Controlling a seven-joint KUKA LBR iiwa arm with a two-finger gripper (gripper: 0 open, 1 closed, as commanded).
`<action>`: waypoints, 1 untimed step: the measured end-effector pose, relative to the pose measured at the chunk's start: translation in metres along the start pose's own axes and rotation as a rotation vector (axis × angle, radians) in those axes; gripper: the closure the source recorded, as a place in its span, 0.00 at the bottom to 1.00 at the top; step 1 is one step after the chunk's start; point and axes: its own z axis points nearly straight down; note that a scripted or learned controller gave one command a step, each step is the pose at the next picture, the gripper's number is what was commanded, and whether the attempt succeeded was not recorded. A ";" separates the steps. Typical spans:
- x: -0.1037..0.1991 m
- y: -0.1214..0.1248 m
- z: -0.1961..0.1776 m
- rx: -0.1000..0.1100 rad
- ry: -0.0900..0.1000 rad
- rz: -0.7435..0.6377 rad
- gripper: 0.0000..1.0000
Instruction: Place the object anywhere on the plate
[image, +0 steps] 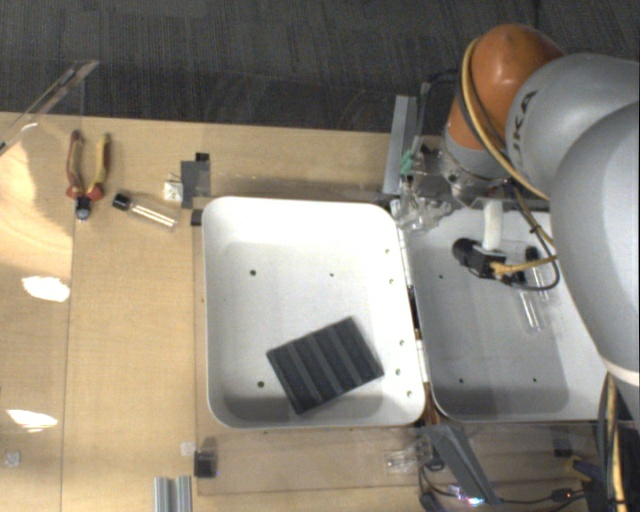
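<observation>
A dark grey, ridged rectangular block (325, 365) lies tilted in the left bin (230, 300), toward its near edge. The gripper (418, 205) hangs at the bins' far junction, at about one o'clock from the block, well apart; its grip state is unclear.

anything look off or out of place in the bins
Nothing spilled or broken. The dark ribbed block lies askew in the left bin, turned at a slant to its walls near the front edge. Pliers and a small tool lie loose on the bench outside the bins.
</observation>
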 end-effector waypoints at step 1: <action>0.064 -0.003 0.001 0.001 -0.001 0.278 1.00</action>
